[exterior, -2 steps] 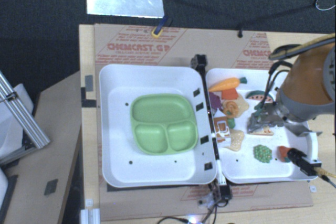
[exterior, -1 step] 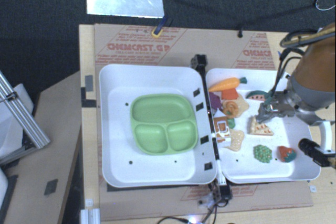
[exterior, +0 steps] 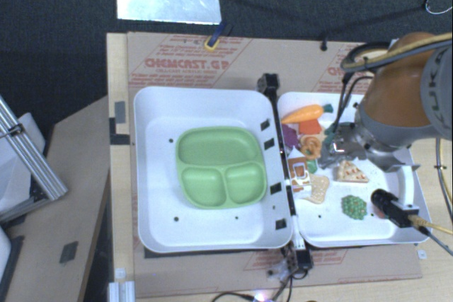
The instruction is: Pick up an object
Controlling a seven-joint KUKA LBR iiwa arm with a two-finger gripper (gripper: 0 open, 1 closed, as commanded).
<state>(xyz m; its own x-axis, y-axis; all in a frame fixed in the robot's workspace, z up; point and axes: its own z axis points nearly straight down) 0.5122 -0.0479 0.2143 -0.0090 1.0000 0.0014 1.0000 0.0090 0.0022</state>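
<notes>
The right bin [exterior: 357,238] holds several toy foods. An orange carrot [exterior: 304,112] lies at the back, with a red block [exterior: 309,126] and a purple piece [exterior: 290,133] just in front of it. Nearer the middle are a tan pretzel-like ring [exterior: 310,146], a pizza slice [exterior: 351,172], a beige cookie shape [exterior: 318,189] and a green broccoli [exterior: 354,206]. My gripper [exterior: 331,150] hangs over the middle of this bin, between the ring and the pizza slice. Nothing can be seen held in it.
A green divided plate [exterior: 219,166] lies in the left bin [exterior: 152,152]. A black-clipped divider [exterior: 277,152] runs between the bins. The arm's grey and orange body [exterior: 403,102] covers the right bin's back right part.
</notes>
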